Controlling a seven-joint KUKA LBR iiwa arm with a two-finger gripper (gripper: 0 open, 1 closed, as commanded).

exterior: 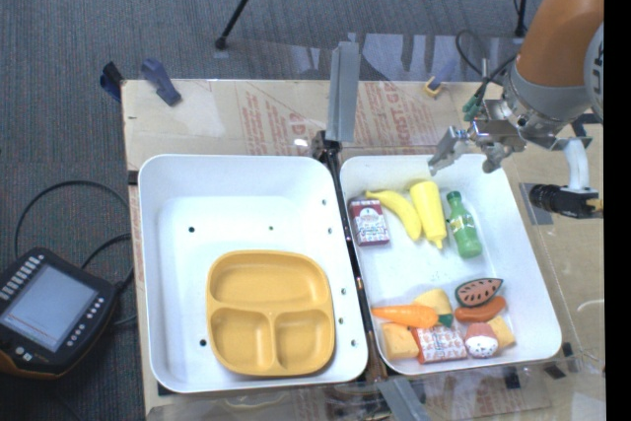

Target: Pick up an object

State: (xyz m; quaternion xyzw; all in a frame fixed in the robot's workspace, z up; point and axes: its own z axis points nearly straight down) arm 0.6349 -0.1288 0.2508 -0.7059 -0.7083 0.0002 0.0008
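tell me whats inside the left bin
The left bin holds a yellow divided tray, its three compartments bare. Whatever lies beneath the tray is covered.

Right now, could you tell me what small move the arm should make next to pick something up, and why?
Probably lower the hand toward the yellow bottle. The hand hangs open above the far edge of the right bin with nothing between its fingers, and the bottle lies just below it, beside the banana and the green bottle.
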